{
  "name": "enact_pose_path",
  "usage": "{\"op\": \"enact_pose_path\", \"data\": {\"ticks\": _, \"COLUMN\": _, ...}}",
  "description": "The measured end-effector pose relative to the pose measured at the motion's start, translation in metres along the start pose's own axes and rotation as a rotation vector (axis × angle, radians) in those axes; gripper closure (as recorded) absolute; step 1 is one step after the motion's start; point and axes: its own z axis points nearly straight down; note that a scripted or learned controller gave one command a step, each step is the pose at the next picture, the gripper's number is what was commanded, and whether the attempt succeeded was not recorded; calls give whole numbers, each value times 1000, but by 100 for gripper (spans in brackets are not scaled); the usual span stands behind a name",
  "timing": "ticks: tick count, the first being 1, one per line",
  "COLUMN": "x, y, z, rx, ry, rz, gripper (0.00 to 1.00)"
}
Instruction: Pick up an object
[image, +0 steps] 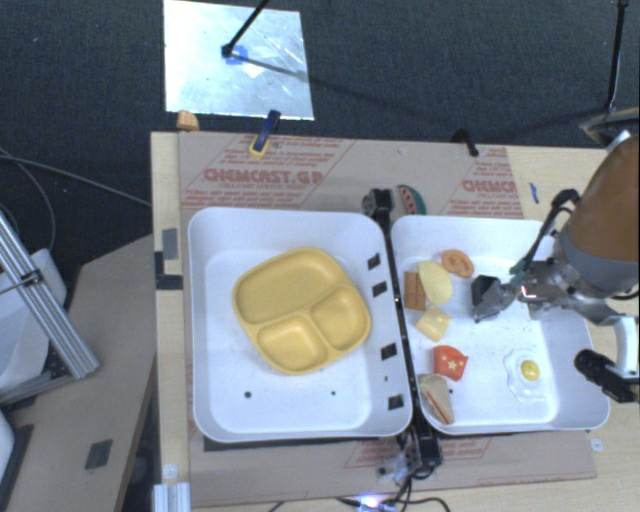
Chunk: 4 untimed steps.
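Observation:
Several toy food pieces lie in the right bin (570, 400). Along its left side are an orange round piece (458, 262), a pale yellow lump (435, 281), a brown strip (413, 290), a pale yellow block (433, 323), a red piece (450, 362) and a bread slice (436, 398). A fried egg (525, 370) rests further right. My gripper (486, 297) hangs low over the middle of this bin, just right of the pale yellow lump and apart from it. Its dark tip points left.
The left bin (215, 400) holds a yellow divided plate (300, 308). A black divider with clips (392, 300) runs between the bins. The arm's grey body (600, 255) covers the right bin's far right corner. Cardboard (300, 175) lies under both bins.

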Motion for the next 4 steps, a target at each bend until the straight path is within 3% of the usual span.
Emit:
{"op": "enact_pose_path", "data": {"ticks": 1, "x": 45, "y": -26, "z": -176, "rx": -20, "ry": 0, "rz": -8, "gripper": 0}}
{"op": "enact_pose_path", "data": {"ticks": 2, "x": 43, "y": -25, "z": -178, "rx": -8, "ry": -1, "rz": -7, "gripper": 100}}
{"op": "enact_pose_path", "data": {"ticks": 3, "x": 109, "y": -24, "z": -115, "rx": 3, "ry": 2, "rz": -7, "gripper": 100}}
{"op": "enact_pose_path", "data": {"ticks": 4, "x": 185, "y": -26, "z": -208, "rx": -10, "ry": 3, "rz": -8, "gripper": 100}}
